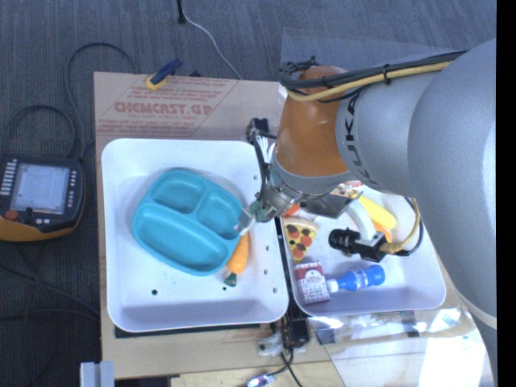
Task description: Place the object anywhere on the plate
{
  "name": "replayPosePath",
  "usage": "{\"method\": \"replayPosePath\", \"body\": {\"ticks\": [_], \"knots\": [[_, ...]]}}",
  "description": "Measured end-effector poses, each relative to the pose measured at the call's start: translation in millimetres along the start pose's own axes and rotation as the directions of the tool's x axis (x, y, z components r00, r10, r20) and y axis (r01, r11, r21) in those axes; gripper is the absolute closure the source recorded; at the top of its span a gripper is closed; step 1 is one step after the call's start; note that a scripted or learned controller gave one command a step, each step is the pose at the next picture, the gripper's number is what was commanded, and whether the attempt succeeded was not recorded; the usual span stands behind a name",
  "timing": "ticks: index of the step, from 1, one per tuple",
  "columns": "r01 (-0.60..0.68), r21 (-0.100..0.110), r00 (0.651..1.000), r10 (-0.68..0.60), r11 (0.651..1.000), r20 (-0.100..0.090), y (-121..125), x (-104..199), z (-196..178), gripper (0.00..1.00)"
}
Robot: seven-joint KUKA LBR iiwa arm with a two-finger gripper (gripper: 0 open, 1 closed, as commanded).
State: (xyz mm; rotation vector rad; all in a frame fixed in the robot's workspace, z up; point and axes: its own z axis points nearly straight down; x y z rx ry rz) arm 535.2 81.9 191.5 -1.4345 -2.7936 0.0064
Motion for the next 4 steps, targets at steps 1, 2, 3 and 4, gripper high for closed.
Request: {"method": "replayPosePath", "body": {"ticks": [1, 2, 3, 4], "knots": [[-0.073, -0.003, 0.997, 0.073, 0.997, -0.002, 33.8, 76.5, -19.6, 1.0], [-0.076, 0.001, 0.997, 0.076, 0.997, 0.0, 32.5, 74.1, -27.5, 1.0], [-0.286, 0.001, 0.958, 0.286, 0.958, 0.0, 63.4, 128.6, -24.8, 1.0], [0.084, -0.006, 0.996, -0.083, 0.996, 0.005, 33.0, 68.2, -94.7, 1.0]]}}
